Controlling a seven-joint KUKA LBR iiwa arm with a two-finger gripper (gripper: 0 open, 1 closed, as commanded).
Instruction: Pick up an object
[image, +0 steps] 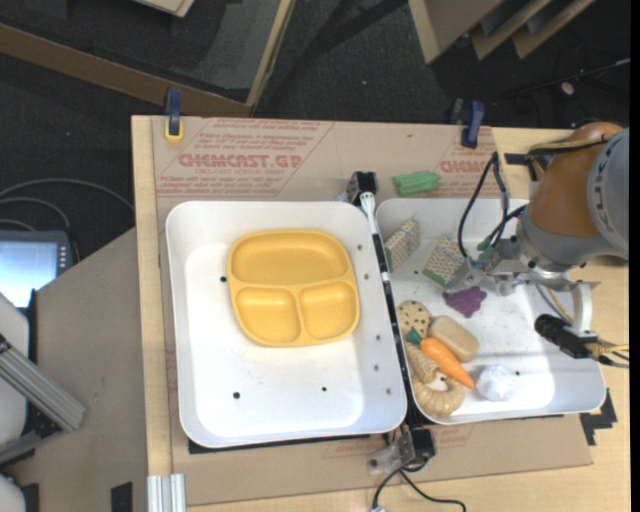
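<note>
The right bin holds several small objects. A purple piece lies near its middle, and my gripper is low over the bin just to the right of it and above it. A speckled block sits just left of the gripper. Nearer the front lie a tan bread roll, an orange carrot, a round spotted cookie, a white ball and a beige pastry. Nothing is visibly lifted.
The left bin carries a yellow divided plate. Another patterned block rests by the right bin's back left corner. A green piece lies on the bench behind the bins. The arm crosses the right bin's back right.
</note>
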